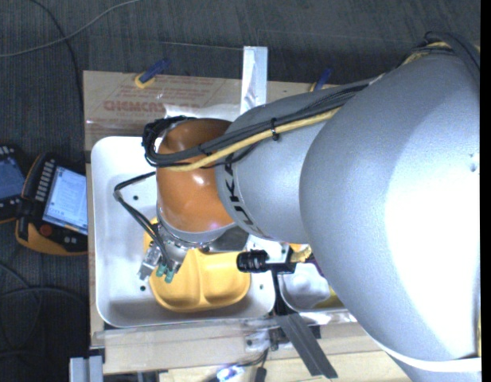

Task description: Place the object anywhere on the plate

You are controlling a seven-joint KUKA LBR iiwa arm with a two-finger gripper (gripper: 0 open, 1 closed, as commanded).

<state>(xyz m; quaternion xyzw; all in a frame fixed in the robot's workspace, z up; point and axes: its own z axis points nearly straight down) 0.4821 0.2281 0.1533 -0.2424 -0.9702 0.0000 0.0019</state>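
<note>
A yellow plate (205,283) lies in the front part of the left white bin (110,213). My gripper (155,266) hangs below the orange wrist band (189,189) and reaches down over the plate's left edge. A small green thing (162,274) shows right at the gripper's tip, against the plate's rim. I cannot tell whether it is held or what it is. The arm's grey body hides much of the bin's right side.
A sliver of the right bin (309,290) shows under the arm, with bits of yellow and purple (309,255) at its edge. A sheet of cardboard (173,94) lies behind the bins. A teach pendant (58,205) rests on the floor at left.
</note>
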